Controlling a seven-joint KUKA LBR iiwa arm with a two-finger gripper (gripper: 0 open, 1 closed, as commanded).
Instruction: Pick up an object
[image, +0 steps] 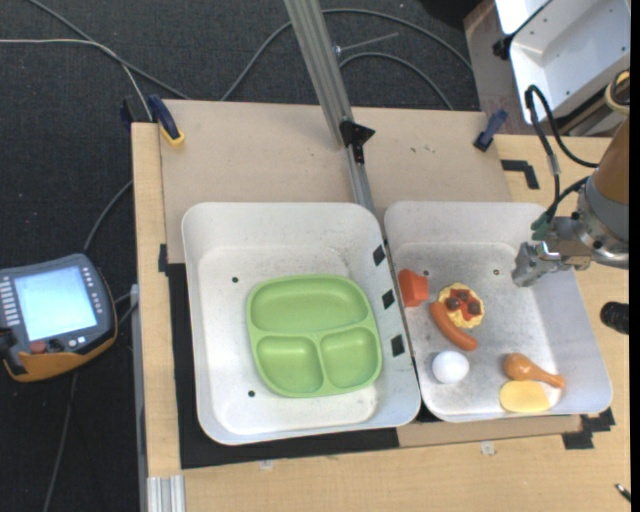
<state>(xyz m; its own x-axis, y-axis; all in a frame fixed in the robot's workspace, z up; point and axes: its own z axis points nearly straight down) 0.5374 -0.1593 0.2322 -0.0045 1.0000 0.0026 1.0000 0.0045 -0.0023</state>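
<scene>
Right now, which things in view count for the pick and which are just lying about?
For the pick:
gripper, over the right bin
orange block
sausage
small pizza
white ball
drumstick
yellow piece

Lying about:
green tray in the left bin
handheld screen
blue clamps

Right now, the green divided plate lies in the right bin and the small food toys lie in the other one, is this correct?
Not quite. The camera view shows the green divided plate in the left bin, not the right one. The small food toys, such as the white ball and the sausage, lie in the other bin, the right bin.
</scene>
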